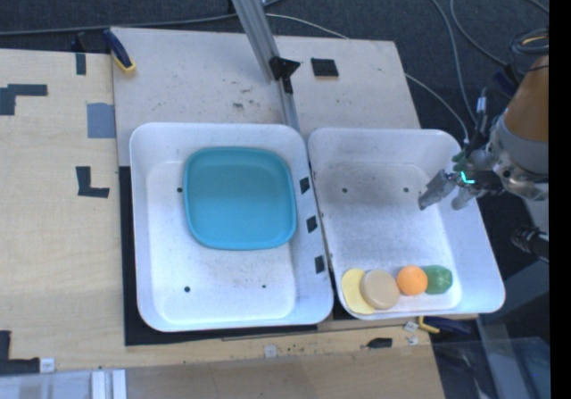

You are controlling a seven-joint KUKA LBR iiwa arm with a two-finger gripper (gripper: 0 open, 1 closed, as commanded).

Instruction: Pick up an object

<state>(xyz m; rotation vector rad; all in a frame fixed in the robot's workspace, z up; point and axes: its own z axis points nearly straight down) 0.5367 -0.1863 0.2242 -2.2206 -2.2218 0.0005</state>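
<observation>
Two white bins on the table, and the tool waits over the right one.

Four small objects lie in a row against the near wall of the right bin (357,165): a yellow disc (353,292), a beige round piece (380,289) partly on top of it, an orange ball (411,280) and a green ball (438,278). They probably gather there because the bin floor is lower on that side. The tool (443,193) hangs above the right rim, well apart from them; its two fingers look spread and nothing is between them. In the left bin (152,210) lies a blue square plate (239,197), flat near the middle.
</observation>
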